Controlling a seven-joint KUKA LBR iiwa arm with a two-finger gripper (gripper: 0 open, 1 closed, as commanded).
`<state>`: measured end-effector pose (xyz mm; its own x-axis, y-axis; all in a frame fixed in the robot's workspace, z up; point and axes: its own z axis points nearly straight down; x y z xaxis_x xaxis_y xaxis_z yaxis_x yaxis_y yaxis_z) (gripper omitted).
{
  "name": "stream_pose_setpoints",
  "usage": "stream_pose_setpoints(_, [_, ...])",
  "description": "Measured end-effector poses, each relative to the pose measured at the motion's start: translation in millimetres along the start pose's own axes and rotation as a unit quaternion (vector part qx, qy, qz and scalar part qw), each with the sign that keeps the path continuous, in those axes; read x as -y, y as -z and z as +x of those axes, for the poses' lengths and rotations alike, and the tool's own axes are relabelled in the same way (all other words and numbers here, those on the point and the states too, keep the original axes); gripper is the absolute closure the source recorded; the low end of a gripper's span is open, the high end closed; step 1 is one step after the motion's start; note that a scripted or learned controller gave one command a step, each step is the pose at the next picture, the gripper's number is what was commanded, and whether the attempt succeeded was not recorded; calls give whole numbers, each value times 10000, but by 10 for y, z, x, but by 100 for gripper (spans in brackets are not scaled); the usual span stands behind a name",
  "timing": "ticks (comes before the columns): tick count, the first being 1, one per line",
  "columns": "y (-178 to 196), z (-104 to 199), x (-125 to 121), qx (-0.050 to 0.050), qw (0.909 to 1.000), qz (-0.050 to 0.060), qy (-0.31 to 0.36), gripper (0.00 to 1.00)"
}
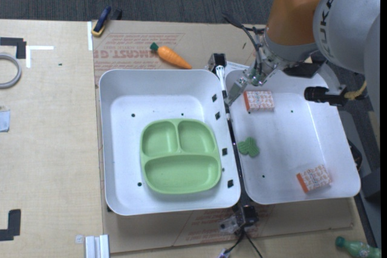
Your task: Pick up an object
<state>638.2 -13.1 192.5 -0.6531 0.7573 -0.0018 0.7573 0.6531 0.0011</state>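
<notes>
Hovering over the far left corner of the right bin (338,130), the gripper (251,78) sits just beside a small red-and-white box (259,100), at that box's upper-left end. Nothing shows between the fingers, and whether they stand apart or together I cannot tell (the wrist and its cables crowd that spot).

Right bin contents: the box near the gripper; a second, similar box (314,178) lying tilted toward the near right corner, well apart from the first; a small green crumpled piece (248,147) close to the bin's left wall. Left bin (115,130) holds a green divided plate (180,156), flat, roughly centred. An orange toy carrot (170,55) lies outside both bins on the cardboard beyond the left bin.

Step in hand, by my reading: approach. The arm looks poised near the first box but no grasp is evident, so the pick is not yet made.

Next move calls for centring the gripper over the box, since it now sits off toward the box's edge and close to the bin wall, then descending so the fingers straddle the short sides before closing. Risk: a descent from here may clip the box's corner and push it rather than take it.
</notes>
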Motion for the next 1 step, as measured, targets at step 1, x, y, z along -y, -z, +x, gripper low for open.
stream_pose_setpoints(1, [0, 0, 0, 0, 10000, 0, 0, 0])
